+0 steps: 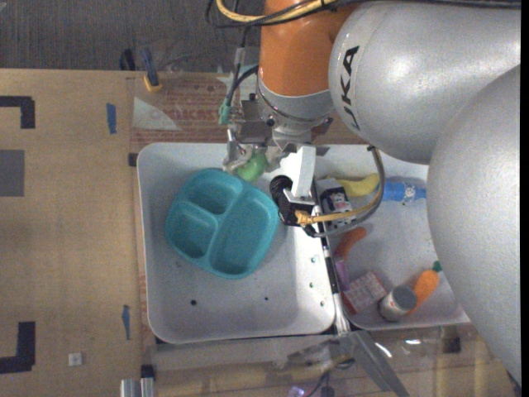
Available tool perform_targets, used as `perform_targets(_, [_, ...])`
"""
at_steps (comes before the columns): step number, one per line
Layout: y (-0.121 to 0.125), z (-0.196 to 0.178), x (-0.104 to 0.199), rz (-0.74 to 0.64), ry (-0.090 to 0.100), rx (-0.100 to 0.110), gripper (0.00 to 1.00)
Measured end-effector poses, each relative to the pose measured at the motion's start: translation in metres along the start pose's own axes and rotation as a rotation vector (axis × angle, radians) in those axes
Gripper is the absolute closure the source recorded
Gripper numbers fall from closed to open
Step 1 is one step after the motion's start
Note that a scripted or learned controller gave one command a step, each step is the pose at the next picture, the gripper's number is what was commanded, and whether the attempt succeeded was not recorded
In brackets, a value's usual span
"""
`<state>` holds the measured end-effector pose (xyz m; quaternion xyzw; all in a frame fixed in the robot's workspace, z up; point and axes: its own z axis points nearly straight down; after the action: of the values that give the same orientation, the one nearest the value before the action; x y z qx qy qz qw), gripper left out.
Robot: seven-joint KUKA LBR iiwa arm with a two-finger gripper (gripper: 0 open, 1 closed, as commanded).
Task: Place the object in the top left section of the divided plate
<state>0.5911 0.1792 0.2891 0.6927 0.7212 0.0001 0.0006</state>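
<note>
Where legible, "KA" on arm [413,64]

Even, bright light; slightly soft focus

We see a tan bench [66,246] bearing two white bins side by side: the left bin [165,304] lies beneath the gripper [240,157], the right bin [442,308] behind it, under the arm.

The gripper [241,157] holds a green object [251,167] just above the teal divided plate [221,222].
</note>
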Motion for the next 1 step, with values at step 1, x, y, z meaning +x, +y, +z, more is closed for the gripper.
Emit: perform_targets(1, [-0.0003, 0.0003, 0.0008, -0.001, 0.0, 0.001, 0.0])
